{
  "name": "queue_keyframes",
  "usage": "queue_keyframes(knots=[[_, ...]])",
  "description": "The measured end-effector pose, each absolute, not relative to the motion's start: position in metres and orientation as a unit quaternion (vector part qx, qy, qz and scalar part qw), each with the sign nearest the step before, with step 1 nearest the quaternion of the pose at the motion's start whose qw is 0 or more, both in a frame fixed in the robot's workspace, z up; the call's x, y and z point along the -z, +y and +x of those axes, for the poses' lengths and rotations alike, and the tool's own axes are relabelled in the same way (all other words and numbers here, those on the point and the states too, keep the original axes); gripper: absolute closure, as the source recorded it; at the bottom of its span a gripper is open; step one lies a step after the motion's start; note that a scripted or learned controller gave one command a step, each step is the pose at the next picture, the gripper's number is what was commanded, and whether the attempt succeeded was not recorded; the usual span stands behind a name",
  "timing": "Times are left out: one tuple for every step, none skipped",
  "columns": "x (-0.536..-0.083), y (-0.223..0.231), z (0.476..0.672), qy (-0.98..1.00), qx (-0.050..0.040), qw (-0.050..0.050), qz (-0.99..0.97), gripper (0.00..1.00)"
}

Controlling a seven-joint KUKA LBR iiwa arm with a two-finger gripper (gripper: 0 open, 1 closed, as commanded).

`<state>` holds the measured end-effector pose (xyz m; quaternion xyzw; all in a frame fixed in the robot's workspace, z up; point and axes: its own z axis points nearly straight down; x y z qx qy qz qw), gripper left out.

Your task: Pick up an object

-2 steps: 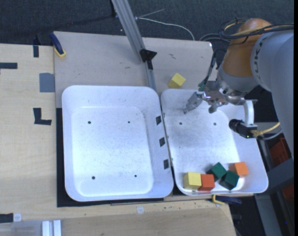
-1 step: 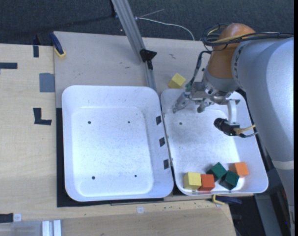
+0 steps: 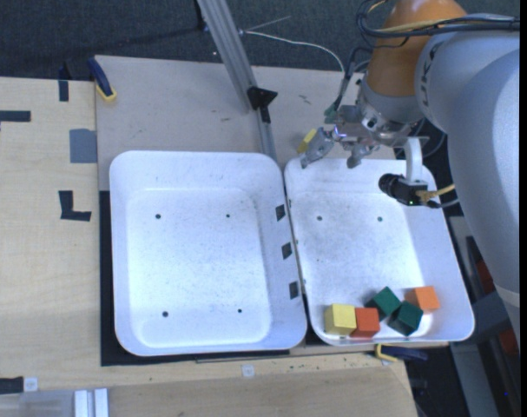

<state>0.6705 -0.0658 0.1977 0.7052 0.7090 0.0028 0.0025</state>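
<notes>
Gripper (image 3: 336, 150) above right bin's (image 3: 437, 241) far rim.
I see its fingers apart, gripping nothing; blocks (image 3: 380, 311) sit well away.

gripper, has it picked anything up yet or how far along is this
Nothing looks picked yet. The gripper hangs open with nothing between its fingers, over the far rim of the right bin. The blocks, yellow, red, two green and orange, lie clustered at the bin's near edge. Reaching, grasping and lifting remain.

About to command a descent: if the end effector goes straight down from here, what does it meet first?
Probably the bare far edge of the right bin, judging by the end effector; depth is unclear. The blocks sit at the near end.
</notes>
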Motion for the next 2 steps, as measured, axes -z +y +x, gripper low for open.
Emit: queue_keyframes(knots=[[-0.192, -0.069, 0.668, 0.708, 0.001, 0.0, 0.706, 0.0], [-0.223, -0.118, 0.665, 0.706, 0.0004, 0.002, 0.708, 0.0]])
